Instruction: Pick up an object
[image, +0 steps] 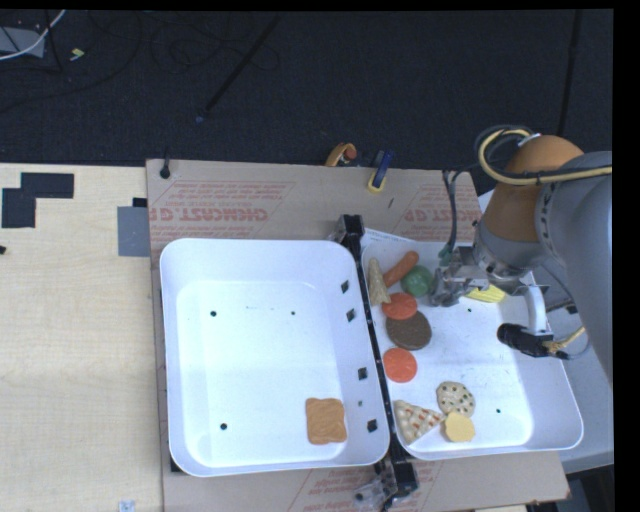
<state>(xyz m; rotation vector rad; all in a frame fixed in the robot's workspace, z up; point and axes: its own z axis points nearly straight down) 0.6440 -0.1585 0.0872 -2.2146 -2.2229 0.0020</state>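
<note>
Veg crowds carrot, centre-right; gripper just beside, state unreadable — cannot tell. Risk: fingers nudge both, grab nothing.

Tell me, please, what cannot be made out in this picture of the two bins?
- End effector, camera view: too small and dark against the arm to tell whether it is open or shut.
- Green item: partly behind the end effector; its kind is unclear.
- Yellow item: mostly covered by the wrist.
- Right bin: its far right part lies under the arm.
</note>
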